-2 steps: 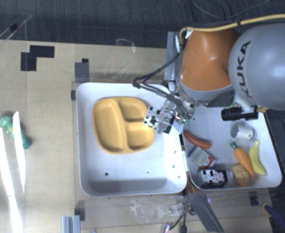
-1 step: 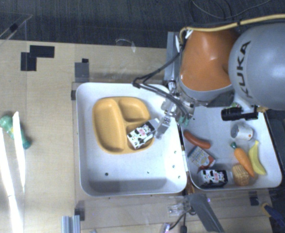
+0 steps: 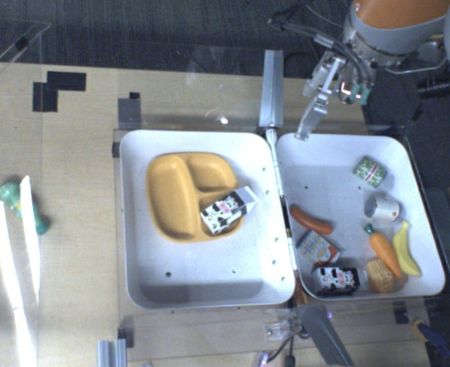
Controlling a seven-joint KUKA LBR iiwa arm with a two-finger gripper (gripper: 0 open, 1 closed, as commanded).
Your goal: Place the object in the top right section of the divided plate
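In the left bin you see the yellow plate with a cow-patterned carton lying in its lower right section, tilted over the rim. The top right section is bare, so the placing looks undone or missed. At the right, the end effector hangs above the bins' top edge; you cannot tell its state, and the arm is cut off.
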